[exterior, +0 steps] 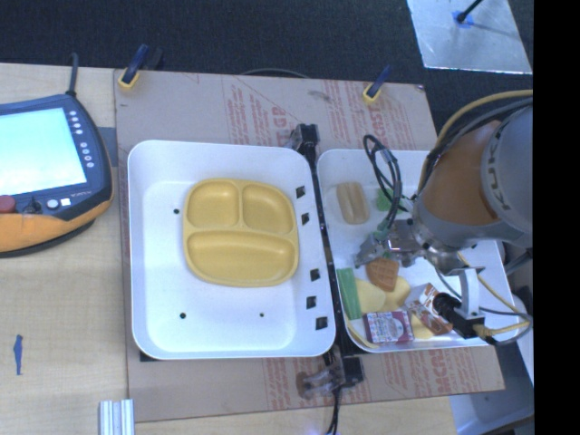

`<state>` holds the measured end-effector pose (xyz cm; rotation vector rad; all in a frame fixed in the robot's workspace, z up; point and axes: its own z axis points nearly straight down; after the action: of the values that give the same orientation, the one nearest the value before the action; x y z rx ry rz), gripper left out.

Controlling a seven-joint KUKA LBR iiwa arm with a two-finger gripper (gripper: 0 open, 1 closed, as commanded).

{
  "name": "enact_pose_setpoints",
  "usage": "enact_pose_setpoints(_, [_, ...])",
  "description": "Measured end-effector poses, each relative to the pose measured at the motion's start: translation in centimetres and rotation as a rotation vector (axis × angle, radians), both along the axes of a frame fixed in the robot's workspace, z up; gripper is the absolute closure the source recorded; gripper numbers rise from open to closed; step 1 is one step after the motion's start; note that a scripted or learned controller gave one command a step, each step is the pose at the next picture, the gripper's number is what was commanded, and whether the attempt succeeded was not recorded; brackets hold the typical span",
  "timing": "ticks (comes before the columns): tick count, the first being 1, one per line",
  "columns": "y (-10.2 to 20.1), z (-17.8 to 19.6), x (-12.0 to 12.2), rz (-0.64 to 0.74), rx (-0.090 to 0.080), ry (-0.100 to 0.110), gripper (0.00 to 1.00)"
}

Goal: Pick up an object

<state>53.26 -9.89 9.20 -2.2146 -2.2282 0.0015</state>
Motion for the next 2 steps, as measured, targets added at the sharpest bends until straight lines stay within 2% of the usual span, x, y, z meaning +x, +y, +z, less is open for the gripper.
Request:
enact_pose_setpoints(1, [-1.6,0.0,-0.6,-0.004,0.001,0.003,0.0])
enact_pose_setpoints(2, [-0.2,-0.1,-1.2,0.0,0.002,0.005,0.0])
